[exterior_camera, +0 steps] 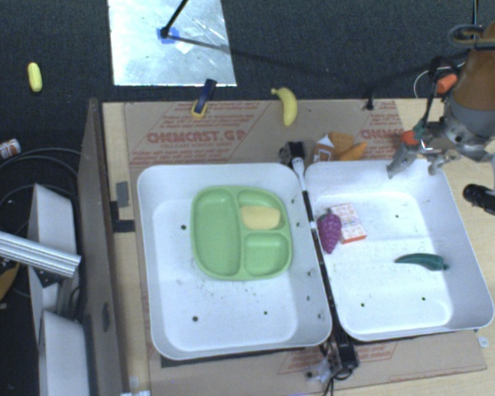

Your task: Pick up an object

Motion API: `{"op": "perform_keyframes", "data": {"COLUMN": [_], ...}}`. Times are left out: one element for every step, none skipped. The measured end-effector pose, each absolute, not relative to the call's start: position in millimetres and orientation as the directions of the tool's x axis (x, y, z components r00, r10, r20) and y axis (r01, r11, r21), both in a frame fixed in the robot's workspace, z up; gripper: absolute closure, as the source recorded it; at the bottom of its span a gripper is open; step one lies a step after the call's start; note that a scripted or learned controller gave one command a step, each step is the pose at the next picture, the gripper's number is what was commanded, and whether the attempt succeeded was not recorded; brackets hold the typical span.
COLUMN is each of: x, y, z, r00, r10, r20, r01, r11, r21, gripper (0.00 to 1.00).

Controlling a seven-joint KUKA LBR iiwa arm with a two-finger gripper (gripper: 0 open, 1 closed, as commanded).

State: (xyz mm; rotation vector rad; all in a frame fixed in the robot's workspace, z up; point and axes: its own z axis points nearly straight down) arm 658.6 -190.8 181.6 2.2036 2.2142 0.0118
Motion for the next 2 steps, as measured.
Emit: {"op": "perform_keyframes", "data": {"x": [617.6, 673.8], "y": [-142.7, -104.9], "z": [86.5, 90.6], "r00": [-0.004, -0.009], "r10": [1.0, 1.0], "r20": [0.0, -0.003], "r01": [1.0, 1.0], "r11": [0.004, 0.009], "r21": [0.011, 0.015], "gripper": [0.0, 0.0]}}
